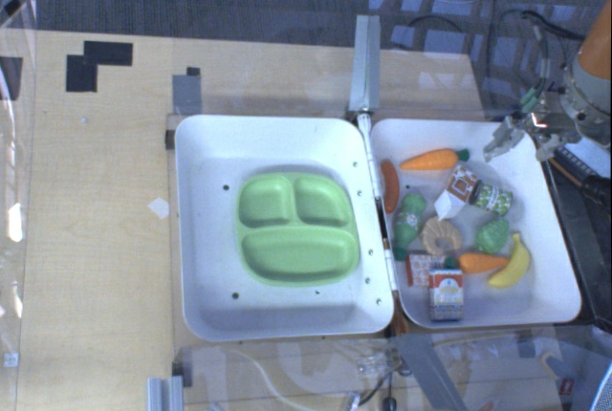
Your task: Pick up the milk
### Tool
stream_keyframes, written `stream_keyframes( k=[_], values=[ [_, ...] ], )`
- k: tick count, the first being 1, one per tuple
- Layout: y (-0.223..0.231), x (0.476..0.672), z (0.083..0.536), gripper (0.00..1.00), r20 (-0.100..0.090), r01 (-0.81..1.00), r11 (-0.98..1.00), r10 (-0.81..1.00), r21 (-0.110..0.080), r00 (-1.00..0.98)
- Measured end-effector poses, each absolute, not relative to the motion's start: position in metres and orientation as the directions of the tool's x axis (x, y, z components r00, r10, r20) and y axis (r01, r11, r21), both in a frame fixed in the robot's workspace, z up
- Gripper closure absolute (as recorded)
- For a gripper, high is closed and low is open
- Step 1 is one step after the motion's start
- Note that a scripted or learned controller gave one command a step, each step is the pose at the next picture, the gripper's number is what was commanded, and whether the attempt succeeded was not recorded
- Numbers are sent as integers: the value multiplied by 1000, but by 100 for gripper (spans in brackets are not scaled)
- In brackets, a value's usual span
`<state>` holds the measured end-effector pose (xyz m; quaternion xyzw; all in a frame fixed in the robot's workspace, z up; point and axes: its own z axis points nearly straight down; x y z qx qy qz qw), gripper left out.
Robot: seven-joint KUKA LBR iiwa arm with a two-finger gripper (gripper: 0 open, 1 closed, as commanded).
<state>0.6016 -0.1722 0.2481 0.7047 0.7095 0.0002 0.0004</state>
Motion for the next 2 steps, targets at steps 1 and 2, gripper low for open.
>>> stream_keyframes(
  k=[1, 2],
  values=[
    [-205, 629, 160, 0, 0, 995, 98, 995, 0, -98],
    [-204, 643, 105, 0, -2, 992, 125, 992, 5, -125]
  ],
)
